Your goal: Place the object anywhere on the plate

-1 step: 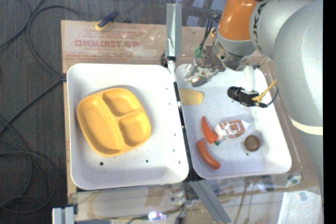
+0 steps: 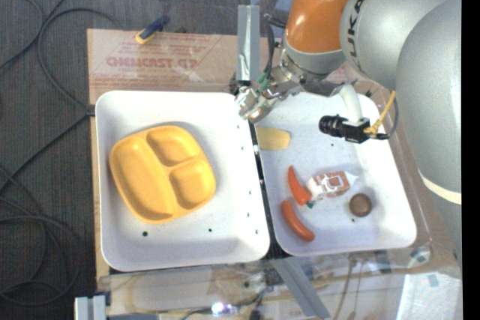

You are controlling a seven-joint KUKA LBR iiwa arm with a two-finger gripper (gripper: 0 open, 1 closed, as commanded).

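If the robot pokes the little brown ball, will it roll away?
Probably. The brown ball looks round, so a push would likely send it rolling across the flat floor of the right bin until it meets a wall. It looks small, so it is probably light, and might slip from a pinch.

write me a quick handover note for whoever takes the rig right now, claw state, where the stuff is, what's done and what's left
Claw: over the seam between the two bins, near their far edge; nothing visible between its fingers, and open or shut cannot be told.
Plate: yellow, three compartments, in the left bin, nothing on it.
Right bin: pale yellow piece near the claw, two orange-red sausage-like pieces, a small wrapped packet, a brown ball.
Done: nothing placed yet.
Left: pick one object from the right bin and set it anywhere on the plate.
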